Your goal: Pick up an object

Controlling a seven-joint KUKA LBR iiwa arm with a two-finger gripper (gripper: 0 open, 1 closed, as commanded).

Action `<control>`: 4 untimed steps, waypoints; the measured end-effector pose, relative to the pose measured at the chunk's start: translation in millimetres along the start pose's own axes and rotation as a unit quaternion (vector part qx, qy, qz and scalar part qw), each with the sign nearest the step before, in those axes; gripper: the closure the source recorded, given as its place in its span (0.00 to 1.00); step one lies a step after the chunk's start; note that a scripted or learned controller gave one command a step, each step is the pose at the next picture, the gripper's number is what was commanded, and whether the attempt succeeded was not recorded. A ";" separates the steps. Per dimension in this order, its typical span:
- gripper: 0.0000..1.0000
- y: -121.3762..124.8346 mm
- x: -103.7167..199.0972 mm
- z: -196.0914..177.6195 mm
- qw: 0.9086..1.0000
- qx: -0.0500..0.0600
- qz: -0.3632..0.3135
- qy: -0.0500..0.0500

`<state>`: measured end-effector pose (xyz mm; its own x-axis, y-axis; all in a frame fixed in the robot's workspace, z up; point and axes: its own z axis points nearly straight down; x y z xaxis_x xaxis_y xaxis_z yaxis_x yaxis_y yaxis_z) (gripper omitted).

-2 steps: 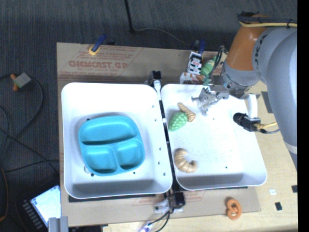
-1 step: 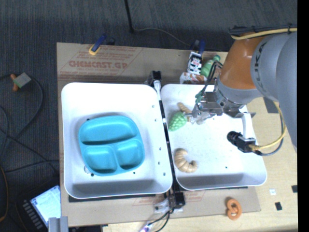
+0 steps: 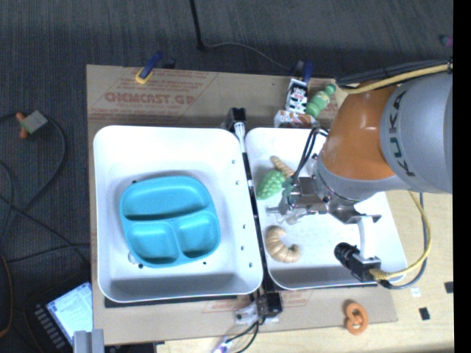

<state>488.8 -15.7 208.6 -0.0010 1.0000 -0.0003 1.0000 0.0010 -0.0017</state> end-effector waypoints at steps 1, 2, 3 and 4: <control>1.00 -3.5 24.4 -10.0 1.000 -0.001 0.000 0.000; 1.00 -5.0 49.8 -7.8 1.000 0.000 0.000 0.000; 1.00 -5.8 45.6 24.9 1.000 0.001 0.000 0.000; 1.00 81.8 47.2 24.3 1.000 -0.001 0.000 -0.001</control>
<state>570.5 31.6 184.1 -0.0009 1.0000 -0.0014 1.0000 0.0009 -0.0004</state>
